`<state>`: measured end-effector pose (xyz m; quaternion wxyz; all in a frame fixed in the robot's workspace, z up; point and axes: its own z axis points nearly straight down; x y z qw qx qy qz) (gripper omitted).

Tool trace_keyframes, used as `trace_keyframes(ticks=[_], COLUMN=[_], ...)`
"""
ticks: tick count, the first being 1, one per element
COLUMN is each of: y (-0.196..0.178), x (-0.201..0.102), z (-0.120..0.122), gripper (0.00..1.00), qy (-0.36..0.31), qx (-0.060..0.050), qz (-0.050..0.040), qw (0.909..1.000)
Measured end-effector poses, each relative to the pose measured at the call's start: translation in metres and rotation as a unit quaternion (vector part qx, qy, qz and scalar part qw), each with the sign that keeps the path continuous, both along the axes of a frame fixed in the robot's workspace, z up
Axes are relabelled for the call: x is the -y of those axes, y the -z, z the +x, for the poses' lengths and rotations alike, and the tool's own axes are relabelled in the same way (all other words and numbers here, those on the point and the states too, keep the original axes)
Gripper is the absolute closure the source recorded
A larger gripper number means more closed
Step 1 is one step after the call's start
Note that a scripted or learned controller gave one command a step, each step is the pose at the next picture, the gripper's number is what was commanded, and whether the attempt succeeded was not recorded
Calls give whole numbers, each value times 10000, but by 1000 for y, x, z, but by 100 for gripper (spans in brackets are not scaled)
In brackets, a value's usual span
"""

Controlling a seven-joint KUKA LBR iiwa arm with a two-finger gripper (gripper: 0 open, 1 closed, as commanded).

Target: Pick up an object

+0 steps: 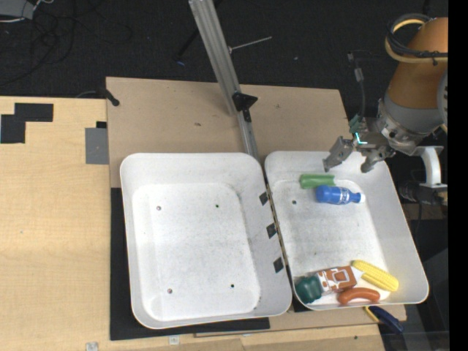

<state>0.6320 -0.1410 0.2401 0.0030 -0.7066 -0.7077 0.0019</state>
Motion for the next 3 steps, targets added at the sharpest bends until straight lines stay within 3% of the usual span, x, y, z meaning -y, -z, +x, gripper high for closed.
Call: trace_keyframes(ticks=[1, 3], y=[-2, 95], x=[0, -4], z=[1, -15], gripper=[0, 0], qy=[-7, 11], qx=[20, -8], qz=[-6, 0], qw=[10000, 10000])
